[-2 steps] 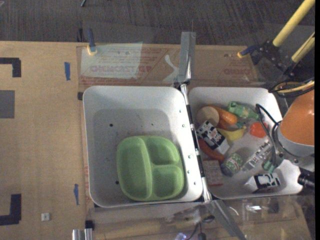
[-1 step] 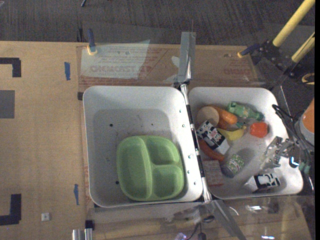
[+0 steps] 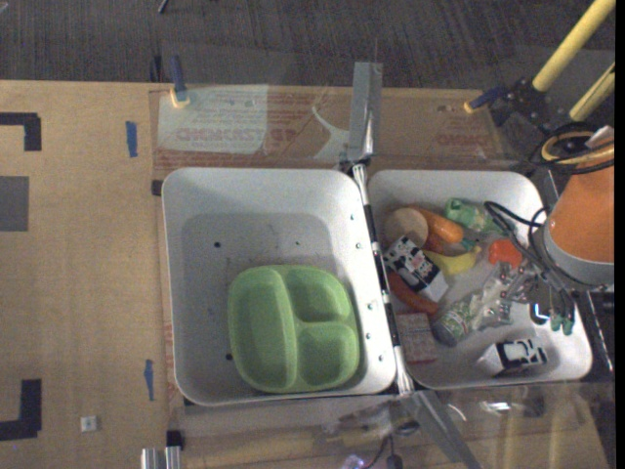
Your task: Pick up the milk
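The milk (image 3: 414,265), a small carton with black and white cow patches, lay tilted in the right bin (image 3: 566,364), close to that bin's left wall. It was packed in: a round tan ball (image 3: 405,225) just above it, a carrot (image 3: 444,229) and a banana (image 3: 456,260) to its right, a red pepper (image 3: 415,297) touching its lower edge, a clear bottle (image 3: 461,316) just beyond. A second black and white box (image 3: 518,354) sat alone lower right.

The hand (image 3: 532,291) hung near the bottle and cables, well apart from the milk; we could not tell how it was set, and nothing was visibly in it.

Risks, as we judged them: the crowding could make the hand catch the pepper or banana instead of the carton; the tilt could let the carton slip; the bin wall left little room on the left; the lookalike box could be taken by mistake. The left bin (image 3: 195,223) held a green plate (image 3: 293,328), no concern.
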Robot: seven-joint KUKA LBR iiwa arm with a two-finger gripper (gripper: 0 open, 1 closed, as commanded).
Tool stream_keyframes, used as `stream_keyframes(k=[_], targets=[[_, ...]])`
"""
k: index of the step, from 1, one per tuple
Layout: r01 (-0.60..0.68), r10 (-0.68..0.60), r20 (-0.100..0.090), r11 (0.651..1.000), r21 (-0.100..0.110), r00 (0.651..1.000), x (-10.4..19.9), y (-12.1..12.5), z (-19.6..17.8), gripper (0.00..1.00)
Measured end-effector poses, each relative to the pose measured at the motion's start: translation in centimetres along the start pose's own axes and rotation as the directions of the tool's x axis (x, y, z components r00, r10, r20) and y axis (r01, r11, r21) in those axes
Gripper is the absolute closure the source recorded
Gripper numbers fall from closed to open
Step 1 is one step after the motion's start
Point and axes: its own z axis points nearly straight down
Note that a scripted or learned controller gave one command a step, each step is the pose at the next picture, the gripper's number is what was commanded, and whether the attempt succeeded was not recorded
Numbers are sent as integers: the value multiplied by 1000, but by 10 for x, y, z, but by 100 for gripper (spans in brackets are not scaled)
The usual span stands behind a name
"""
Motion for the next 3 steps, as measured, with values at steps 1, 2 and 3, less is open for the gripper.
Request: stream_keyframes(k=[1, 2, 3], targets=[[87, -87, 3, 996, 0, 996, 11, 41, -28, 100], [411, -411, -1, 912, -1, 912, 26, 98, -13, 100], [239, -239, 2, 971, 0, 971, 34, 184, -13, 100]])
